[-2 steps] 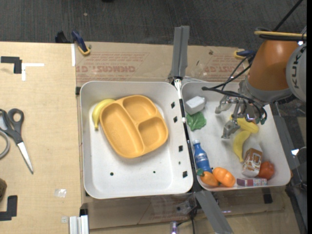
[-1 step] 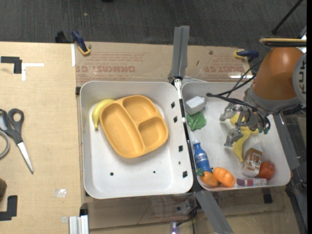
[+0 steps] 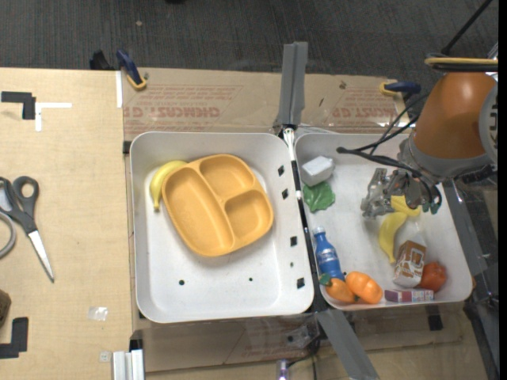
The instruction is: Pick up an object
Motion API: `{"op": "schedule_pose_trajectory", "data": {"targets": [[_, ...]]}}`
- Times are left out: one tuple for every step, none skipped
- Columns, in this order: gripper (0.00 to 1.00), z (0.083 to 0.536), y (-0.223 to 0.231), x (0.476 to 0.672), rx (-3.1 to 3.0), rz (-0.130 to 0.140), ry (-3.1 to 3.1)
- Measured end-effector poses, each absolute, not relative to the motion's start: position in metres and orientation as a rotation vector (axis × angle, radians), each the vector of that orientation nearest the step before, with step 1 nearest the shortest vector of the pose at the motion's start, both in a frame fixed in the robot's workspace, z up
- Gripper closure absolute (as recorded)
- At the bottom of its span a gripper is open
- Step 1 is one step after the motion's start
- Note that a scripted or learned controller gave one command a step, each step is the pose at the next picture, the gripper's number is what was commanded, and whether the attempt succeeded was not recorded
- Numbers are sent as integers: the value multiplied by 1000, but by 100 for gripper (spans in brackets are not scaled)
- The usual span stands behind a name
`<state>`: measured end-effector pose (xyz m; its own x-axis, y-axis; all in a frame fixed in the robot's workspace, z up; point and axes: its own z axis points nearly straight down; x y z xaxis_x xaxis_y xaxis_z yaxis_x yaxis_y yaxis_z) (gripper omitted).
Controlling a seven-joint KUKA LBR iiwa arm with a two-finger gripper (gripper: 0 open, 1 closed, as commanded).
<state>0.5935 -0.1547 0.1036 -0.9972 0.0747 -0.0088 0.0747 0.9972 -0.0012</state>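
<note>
Banana (image 3: 388, 234) lies in the right bin (image 3: 458, 228), just below the gripper (image 3: 383, 196) as we see it from above, its long axis running up and down the view with a slight slant. Our gripper hangs over the bin's middle, close to the banana's upper end, which sits toward the gripper's right side. We cannot tell whether it is parted or closed. A brown packet (image 3: 409, 263) touches the banana's lower end, so a descent should favour the upper half.

Two bins (image 3: 150, 291), two bananas (image 3: 162, 179), one plate (image 3: 218, 204).
</note>
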Motion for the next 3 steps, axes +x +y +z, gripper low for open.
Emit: {"op": "schedule_pose_trajectory", "data": {"targets": [[0,104,-155,594,117,-2,3131],[0,92,-173,560,53,-1,3139],[100,102,-173,561,51,-3,3135]]}}
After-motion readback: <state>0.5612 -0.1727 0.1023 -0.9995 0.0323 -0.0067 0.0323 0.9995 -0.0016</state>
